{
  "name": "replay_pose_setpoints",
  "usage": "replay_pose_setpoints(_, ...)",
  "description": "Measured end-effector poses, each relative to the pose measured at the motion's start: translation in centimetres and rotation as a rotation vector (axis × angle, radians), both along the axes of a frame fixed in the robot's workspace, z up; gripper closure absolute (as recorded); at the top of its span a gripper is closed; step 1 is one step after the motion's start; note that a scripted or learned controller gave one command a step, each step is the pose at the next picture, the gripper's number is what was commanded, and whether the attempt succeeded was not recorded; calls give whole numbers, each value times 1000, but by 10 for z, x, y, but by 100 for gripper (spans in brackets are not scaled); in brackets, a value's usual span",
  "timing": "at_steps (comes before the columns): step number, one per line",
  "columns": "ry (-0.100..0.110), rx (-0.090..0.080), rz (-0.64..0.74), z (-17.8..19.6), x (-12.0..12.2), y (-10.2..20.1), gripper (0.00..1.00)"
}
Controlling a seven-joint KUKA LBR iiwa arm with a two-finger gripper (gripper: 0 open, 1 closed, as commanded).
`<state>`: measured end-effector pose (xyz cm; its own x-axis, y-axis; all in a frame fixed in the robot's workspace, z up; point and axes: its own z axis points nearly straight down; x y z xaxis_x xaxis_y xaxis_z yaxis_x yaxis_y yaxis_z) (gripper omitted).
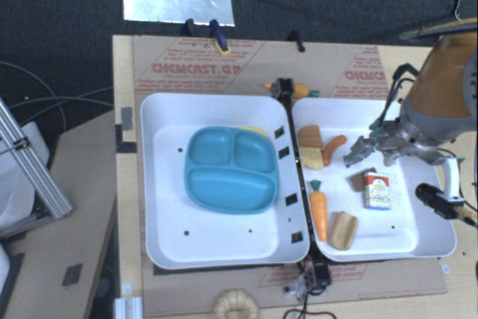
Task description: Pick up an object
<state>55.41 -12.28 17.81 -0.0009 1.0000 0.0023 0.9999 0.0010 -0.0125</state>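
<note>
Gripper (360,152) hung over the right bin (429,239), beside the sausage (333,146) and above the box (378,190); whether it gripped anything, I couldn't tell.

The brown board (246,60) under the two bins carries red printed lettering. In the upper middle of the frame, above the left bin, it reads roughly "CHEMCAST GP", slanted slightly; a second run of the same red print shows in the upper right, above the right bin, cut off and too partial to read whole. The small carton (378,190) in the right bin has a red and white printed face, but its wording is too small to make out.
</note>
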Motion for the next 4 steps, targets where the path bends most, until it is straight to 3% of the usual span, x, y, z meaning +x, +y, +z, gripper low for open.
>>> replay_pose_setpoints(1, -14, -2, 3, 7, 3, 0, 0)
replay_pose_setpoints(2, -10, -2, 0, -43, 6, -9, 0)
replay_pose_setpoints(3, -20, -7, 0, -92, 9, -10, 0)
replay_pose_setpoints(4, -30, -10, -1, -77, 12, -11, 100)
